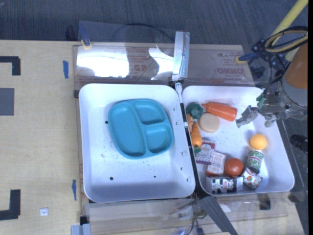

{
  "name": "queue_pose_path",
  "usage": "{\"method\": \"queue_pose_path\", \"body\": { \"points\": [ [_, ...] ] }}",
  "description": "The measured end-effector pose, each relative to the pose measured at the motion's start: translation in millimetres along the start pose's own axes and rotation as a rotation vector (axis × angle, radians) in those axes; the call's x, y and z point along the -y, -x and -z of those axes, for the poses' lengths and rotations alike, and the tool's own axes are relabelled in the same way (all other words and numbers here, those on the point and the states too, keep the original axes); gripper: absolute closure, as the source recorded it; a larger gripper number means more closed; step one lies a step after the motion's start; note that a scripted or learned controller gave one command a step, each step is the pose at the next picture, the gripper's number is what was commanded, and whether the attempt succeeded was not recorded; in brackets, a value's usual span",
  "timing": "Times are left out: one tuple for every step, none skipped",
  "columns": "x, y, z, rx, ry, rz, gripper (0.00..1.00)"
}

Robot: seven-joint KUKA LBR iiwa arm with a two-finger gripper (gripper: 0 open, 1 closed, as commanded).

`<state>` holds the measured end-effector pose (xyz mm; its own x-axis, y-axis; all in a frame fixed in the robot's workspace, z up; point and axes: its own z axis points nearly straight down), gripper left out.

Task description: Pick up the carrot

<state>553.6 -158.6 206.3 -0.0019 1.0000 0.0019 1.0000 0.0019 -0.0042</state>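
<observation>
Right bin point(281, 153), carrot point(221, 110) touching broccoli point(194, 110), cookie point(210, 123)

grey metal gripper point(255, 115) with two short fingers, blocky silver-grey wrist housing, orange band above it, black and yellow cables looping over the arm, small green spot on housing

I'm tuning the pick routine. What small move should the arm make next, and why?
Probably shift the hand left and down over the carrot. The carrot lies at the back of the right bin, apart from the hand, with nothing between its fingers.
</observation>
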Motion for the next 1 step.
{"method": "queue_pose_path", "body": {
  "points": [
    [21.7, 48.7, 15.8, 0.004, 0.005, 0.006, 0.00]
  ]
}}
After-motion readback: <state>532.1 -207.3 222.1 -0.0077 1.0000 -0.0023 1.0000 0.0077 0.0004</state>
